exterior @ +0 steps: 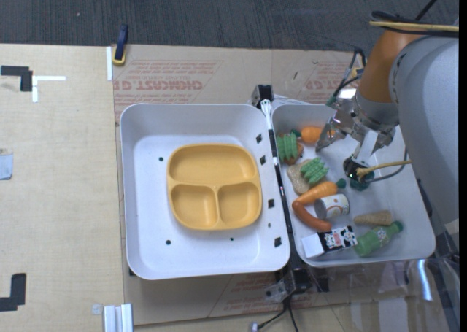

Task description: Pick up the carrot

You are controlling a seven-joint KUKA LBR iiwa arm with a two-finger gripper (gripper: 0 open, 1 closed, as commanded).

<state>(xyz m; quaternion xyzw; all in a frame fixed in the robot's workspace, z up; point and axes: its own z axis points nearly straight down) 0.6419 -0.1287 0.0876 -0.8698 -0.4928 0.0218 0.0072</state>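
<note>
Since the carrot (pixel 318 192) is the item wanted, it is the ref. point for this entry: orange, tapered, lying loose on the floor of the right bin (pixel 406 239), approx. mid-bin, tilted w/ one end up-right; nothing grips it.

Adjacent items, all placed rel. to carrot:
- Green leafy piece (pixel 314 170): just above, near or touching carrot's upper side.
- Bread-like tan piece (pixel 298 176): up-left, close.
- Sausage, red-brown (pixel 310 215): just below-left, runs roughly parallel.
- Small white cup/can (pixel 334 206): below-right, close; contact cannot be told.
- Green ribbed veg (pixel 289 147): further up-left, by bin's left wall.
- Small orange round item (pixel 311 133): well above.
- Tan cone/roll (pixel 373 218): right and lower.
- Green bottle (pixel 378 238) and b/w carton (pixel 328 241): below, along near wall.

Items sit jumbled, prob. dumped as clutter, so carrot is hemmed on several sides.

Gripper (pixel 349 149): up-right of carrot, apart from it, hanging over bin's upper part; fingers splayed wide, carrying nothing. Arm (pixel 383 68) enters from right.

Left bin (pixel 139 199): well left of carrot, holds yellow divided tray (pixel 215 184).

Judgement: grasp not yet made; approach needs to go down-left, w/ risk of nudging the leafy piece or cup.
</note>
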